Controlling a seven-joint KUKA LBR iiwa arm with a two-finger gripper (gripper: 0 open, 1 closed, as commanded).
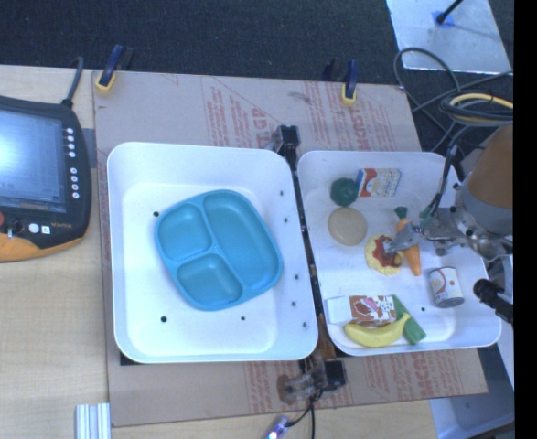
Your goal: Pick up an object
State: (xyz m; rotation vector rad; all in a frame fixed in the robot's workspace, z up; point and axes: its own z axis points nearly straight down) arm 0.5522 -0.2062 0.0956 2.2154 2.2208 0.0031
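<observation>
The grey arm with its orange band (489, 174) comes in from the right and hangs over the right bin (316, 236); its tool (402, 241) sits low at the middle of that bin, directly above a yellow and red toy food piece (381, 256) and just beside an orange carrot (413, 256); whether the tool is spread or closed cannot be told at this size, and nothing can be seen held in it.

The things on offer all lie in the right bin: a dark green round piece (344, 190) at the top, touching or nearly touching a small white and orange carton (378, 183); below them a beige disc (348, 226); toward the right a small can with a red label (445, 287), lying close to the arm; along the near edge a flat printed packet (363, 309), with a yellow banana (376, 333) just beneath it and a green piece (412, 329) at the banana's right end.

The left bin (131, 245) holds a blue divided plate (218, 248) with three compartments, set at a tilt near the bin's middle.

Both bins rest side by side on a cardboard sheet (250, 108) clamped to the wooden surface (30, 355); a teach pendant (28, 181) with a grey screen and a red button lies at the far left; cables (451, 90) coil at the upper right.
</observation>
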